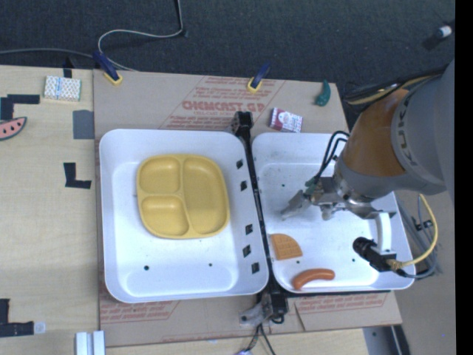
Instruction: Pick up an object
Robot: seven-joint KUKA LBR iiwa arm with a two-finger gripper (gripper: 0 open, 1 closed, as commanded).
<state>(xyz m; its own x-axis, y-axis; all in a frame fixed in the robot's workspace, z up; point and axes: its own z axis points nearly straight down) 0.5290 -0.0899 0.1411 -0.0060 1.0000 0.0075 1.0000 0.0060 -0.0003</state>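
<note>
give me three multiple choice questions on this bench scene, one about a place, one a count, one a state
1. Where does the yellow plastic divided plate lie?
A. in the left white bin
B. in the right white bin
C. on the cardboard behind the bins

2. How many compartments does that plate have?
A. two
B. three
C. five

3. How does the orange sausage-shaped toy stand to the gripper?
A. clamped between the fingers
B. lying apart from it on the bin floor
C. hanging from the arm's cable

Answers:
1 A, the plate fills the middle of the left bin.
2 B, its ridges mark off three sections.
3 B, the toy lies near the right bin's front edge, beside a tan waffle-patterned piece.
</note>
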